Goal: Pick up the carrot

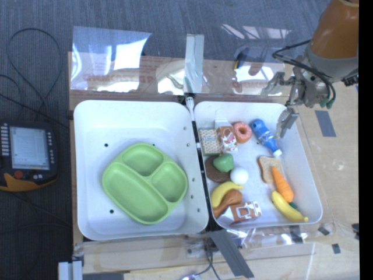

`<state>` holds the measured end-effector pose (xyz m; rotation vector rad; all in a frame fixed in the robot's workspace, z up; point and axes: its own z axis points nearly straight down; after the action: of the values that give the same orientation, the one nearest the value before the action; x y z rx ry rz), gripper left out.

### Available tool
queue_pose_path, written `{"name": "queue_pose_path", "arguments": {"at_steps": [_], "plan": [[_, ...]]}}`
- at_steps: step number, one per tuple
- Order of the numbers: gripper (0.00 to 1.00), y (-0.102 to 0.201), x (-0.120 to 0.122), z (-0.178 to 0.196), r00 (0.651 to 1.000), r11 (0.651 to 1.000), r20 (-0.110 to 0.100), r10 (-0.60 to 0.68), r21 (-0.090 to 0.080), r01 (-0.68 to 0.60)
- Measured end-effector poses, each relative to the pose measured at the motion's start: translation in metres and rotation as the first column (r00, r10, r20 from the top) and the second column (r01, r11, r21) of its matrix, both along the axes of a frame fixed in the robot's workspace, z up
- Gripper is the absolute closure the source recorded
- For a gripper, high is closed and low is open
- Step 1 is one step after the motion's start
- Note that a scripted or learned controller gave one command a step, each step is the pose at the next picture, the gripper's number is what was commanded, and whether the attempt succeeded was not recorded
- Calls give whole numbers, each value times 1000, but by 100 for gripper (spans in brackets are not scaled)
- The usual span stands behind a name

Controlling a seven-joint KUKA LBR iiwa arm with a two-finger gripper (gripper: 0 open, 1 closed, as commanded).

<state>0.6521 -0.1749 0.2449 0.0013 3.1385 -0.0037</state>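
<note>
The carrot (pixel 282 184) is orange with a green stub at its near end. It lies slantwise near the right wall of the right bin (pixel 312 182), partly on a slice of bread (pixel 268 167), with a banana (pixel 288 207) just in front of it. My gripper (pixel 284 127) hangs over the far right corner of that bin, beside a blue bottle (pixel 263 134). It is well behind the carrot and apart from it, with nothing seen in its grasp.
The right bin also holds a donut (pixel 241 132), a white egg (pixel 239 175), a drumstick (pixel 226 196), a green vegetable (pixel 222 163), small boxes (pixel 208 140) and a carton (pixel 245 212). A green divided plate (pixel 145 182) sits in the left bin (pixel 93 127).
</note>
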Motion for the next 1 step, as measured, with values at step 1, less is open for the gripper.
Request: {"name": "queue_pose_path", "arguments": {"at_steps": [1], "plan": [[0, 9, -54, -107, 999, 1000, -9, 30, 3, -30]]}}
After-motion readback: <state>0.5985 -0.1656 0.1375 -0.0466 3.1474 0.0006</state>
